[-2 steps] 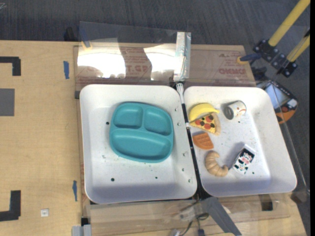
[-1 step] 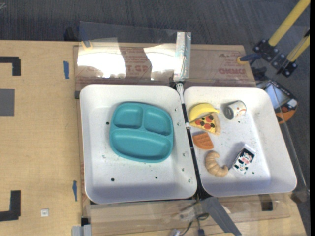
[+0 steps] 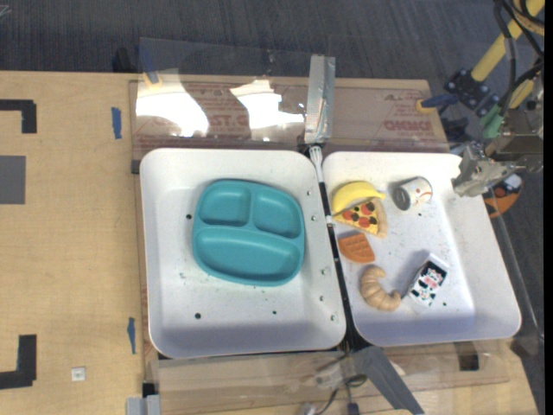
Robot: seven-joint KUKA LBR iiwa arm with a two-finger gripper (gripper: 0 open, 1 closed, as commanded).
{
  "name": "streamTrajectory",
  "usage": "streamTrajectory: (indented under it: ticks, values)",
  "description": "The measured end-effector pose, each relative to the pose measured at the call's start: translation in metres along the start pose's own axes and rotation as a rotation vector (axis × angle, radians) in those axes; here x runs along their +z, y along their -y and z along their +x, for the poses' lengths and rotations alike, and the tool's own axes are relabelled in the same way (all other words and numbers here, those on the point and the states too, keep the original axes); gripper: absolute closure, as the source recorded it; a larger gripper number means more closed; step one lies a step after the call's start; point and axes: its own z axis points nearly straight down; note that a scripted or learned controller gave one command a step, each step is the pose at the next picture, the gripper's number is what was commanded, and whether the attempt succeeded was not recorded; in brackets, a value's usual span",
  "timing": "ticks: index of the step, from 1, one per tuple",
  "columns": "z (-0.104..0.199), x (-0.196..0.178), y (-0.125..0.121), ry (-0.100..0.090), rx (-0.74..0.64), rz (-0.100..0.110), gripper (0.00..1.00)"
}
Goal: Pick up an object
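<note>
The right bin (image 3: 484,258) holds several small objects. A yellow banana (image 3: 352,194) lies at its far left, with a pizza slice (image 3: 365,216) just below and an orange piece (image 3: 356,248) under that. A tan croissant (image 3: 378,287) lies near the front. Beside it is a grey and black packet (image 3: 424,279). A small white can (image 3: 412,192) lies on its side near the back. My gripper (image 3: 473,177) hangs at the bin's far right corner, above the rim and apart from every object, with nothing visibly held.
The left bin (image 3: 164,258) carries a teal divided plate (image 3: 249,232). A clear plastic sheet and a metal bar (image 3: 319,102) stand behind the bins. Yellow and black cables (image 3: 505,33) hang at the upper right. Wooden bench (image 3: 60,258) spreads to the left.
</note>
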Motion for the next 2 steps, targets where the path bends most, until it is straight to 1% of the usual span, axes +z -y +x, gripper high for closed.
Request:
streamTrajectory:
  ticks: [1, 2]
  values:
    - [-0.072, 0.0, 0.002, 0.005, 0.013, -0.003, 1.0]
    - [-0.138, 0.0, 0.002, 0.005, 0.012, -0.004, 1.0]
